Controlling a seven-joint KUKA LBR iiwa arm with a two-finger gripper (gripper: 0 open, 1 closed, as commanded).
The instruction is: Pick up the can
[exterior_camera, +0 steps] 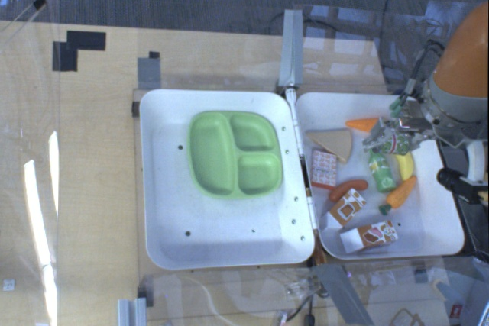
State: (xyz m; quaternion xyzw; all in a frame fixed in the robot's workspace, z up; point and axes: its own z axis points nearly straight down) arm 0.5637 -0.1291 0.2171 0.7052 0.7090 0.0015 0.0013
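The can (382, 173) is a green one lying in the right bin (451, 240), toward its upper right. My gripper (393, 135) reaches in from the right and hangs just above the can's far end, its metal parts over a small green and red labelled patch. The orange-banded wrist (462, 61) sits over the bin's top right corner. Whether anything sits between the gripper's tips is hidden.
Packed around the can are a yellow banana (406, 165), two carrots (362, 123) (401, 195), a sausage (348, 189), a tan wedge (333, 143), a patterned card (324, 167) and two small cartons (350, 206) (371, 235). A green divided plate (233, 154) lies in the left bin (164, 240).
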